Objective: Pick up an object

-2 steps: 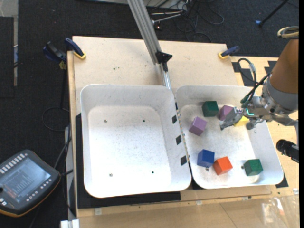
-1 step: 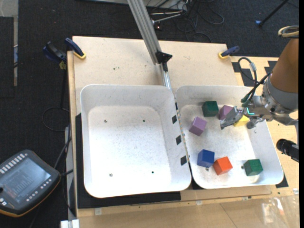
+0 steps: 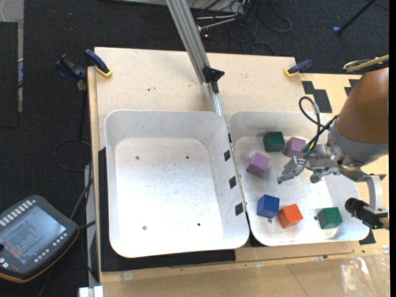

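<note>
The right bin [image 3: 346, 231] holds several cubes: a dark green one [image 3: 273, 141] and a purple one [image 3: 295, 146] at the back, another purple one [image 3: 258, 164] to the left, then a blue one [image 3: 268, 206], an orange one [image 3: 290, 215] and a green one [image 3: 330, 217] along the front. My gripper [image 3: 302, 176] hangs over the middle of this bin, just in front of the back purple cube. It is open, its fingers [image 3: 287, 174] spread apart with nothing between them.
The left bin [image 3: 117, 166] lies beside the right one, sharing a raised middle rim [image 3: 234, 178]. A slanted metal rail [image 3: 189, 33] crosses the back of the bench. Clamps [image 3: 98, 64] sit at the bench's back corners. A teach pendant [image 3: 31, 237] lies on the floor at left.
</note>
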### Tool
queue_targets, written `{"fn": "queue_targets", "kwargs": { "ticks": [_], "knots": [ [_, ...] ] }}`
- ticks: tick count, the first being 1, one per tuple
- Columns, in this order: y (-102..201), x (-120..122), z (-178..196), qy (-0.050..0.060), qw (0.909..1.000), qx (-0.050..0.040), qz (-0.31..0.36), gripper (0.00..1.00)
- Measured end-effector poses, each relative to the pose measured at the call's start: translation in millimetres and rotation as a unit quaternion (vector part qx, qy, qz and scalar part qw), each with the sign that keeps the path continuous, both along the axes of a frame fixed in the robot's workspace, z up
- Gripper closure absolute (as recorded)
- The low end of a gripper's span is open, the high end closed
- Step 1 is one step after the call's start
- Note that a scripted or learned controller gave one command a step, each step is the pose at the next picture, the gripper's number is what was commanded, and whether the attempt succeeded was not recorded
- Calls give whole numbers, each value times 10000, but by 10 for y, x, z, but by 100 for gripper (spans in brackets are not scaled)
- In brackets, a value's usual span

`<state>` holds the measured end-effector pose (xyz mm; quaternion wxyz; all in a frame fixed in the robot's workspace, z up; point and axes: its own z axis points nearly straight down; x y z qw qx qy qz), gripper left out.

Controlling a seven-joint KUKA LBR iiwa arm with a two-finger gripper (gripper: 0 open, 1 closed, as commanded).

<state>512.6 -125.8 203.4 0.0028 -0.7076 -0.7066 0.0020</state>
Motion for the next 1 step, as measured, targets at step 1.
{"fn": "queue_targets", "kwargs": {
  "ticks": [1],
  "knots": [
    [40, -37, -636, 3, 10000, 3, 2, 0]
  ]
}}
